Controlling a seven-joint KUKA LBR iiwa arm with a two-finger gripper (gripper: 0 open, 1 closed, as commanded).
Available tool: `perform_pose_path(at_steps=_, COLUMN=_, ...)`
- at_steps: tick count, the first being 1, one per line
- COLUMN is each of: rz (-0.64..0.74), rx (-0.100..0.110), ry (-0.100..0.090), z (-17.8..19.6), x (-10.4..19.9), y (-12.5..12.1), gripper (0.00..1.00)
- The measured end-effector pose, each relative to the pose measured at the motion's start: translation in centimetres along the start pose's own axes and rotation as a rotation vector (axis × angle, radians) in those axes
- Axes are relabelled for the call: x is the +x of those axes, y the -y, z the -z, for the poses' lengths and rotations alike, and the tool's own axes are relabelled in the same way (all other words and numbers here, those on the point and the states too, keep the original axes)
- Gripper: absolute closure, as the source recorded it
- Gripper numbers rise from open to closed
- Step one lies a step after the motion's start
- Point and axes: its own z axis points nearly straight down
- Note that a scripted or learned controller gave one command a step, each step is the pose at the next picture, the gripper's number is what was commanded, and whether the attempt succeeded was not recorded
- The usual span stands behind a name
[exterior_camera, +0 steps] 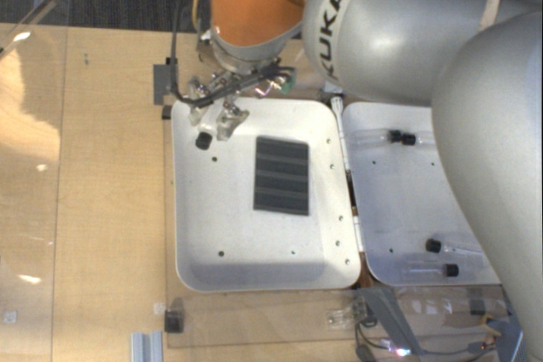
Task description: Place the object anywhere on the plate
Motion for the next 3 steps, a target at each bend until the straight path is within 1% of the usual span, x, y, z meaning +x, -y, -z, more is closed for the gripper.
perform_pose_path(at_steps=1, rz=-0.196, rx=0.002, ry=0.001, z=10.1, x=0.7, y=0.6, gripper=1.00)
perform_pose_path(at_steps=2, rz=0.263, rx=-0.002, ry=-0.004, z=-4.0, x=3.6, y=2.6, gripper=1.00)
perform_pose_path(at_steps=3, rz=0.687, rx=-0.002, ry=0.000, z=0.1, x=0.6, y=0.4, gripper=1.00)
